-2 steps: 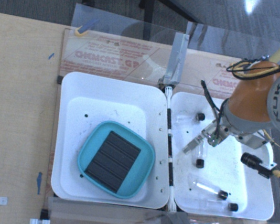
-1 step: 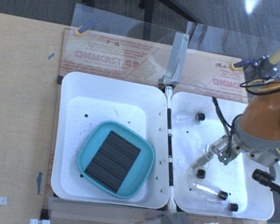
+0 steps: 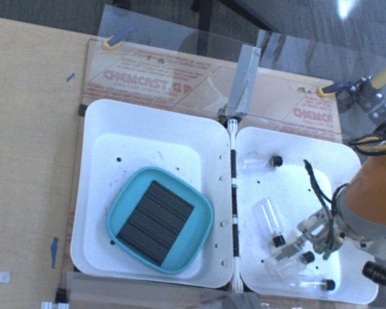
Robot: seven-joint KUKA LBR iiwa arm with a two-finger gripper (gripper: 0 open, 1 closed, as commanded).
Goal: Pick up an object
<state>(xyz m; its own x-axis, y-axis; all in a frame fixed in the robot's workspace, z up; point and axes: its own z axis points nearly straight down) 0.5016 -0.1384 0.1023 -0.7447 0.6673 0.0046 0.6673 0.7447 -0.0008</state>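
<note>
Gripper (image 3: 293, 249) low in right bin (image 3: 248, 266), over clear vials (image 3: 268, 215) with black caps. I cannot tell if the fingers are apart or together. Teal tray (image 3: 160, 218) lies in left bin (image 3: 95, 170). Risk, my judgement: slick round vials roll or squirt out as the fingers close.

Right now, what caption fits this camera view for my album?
Arm's tool low in the right bin among clear tubes; a teal tray with a black pad sits in the left bin.

The wooden bench (image 3: 9, 156) carries 2 white bins (side by side, touching): left (image 3: 102, 127), right (image 3: 346, 157).
</note>
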